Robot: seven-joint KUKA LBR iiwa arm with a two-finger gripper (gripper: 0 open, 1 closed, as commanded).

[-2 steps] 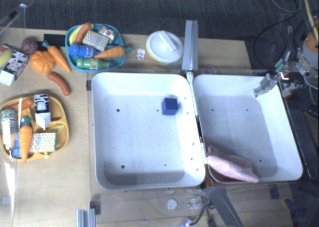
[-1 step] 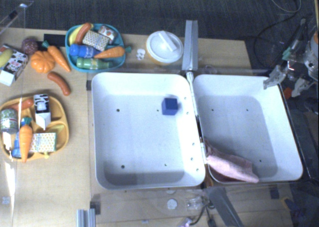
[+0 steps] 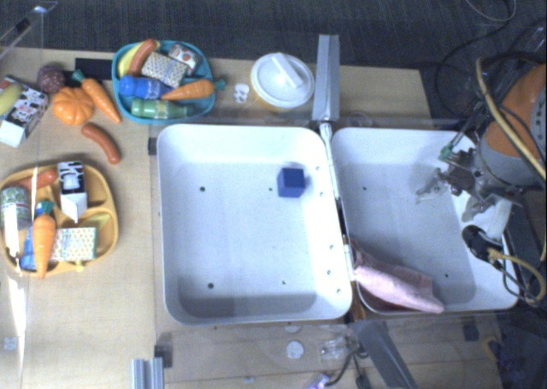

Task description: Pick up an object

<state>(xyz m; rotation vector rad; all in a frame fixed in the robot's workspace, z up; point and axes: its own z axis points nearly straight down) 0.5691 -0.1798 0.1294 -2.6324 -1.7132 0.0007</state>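
A small blue cube (image 3: pixel 291 181) lies in the left bin (image 3: pixel 197 293), towards its upper right. A crumpled pink cloth (image 3: pixel 395 285) rests against the near left corner of the right bin (image 3: pixel 385 156). My gripper (image 3: pixel 433 182) hangs over the right side of the right bin, reaching in from the right edge, well apart from both the cloth and the cube. Nothing shows in its grasp.
A grey divider post (image 3: pixel 326 79) stands behind the seam between the bins. A white lid (image 3: pixel 283 79), a blue bowl of toy food (image 3: pixel 162 81) and a yellow tray of toys (image 3: pixel 55 221) sit on the wooden bench to the left. Cables (image 3: pixel 491 246) hang beside the arm.
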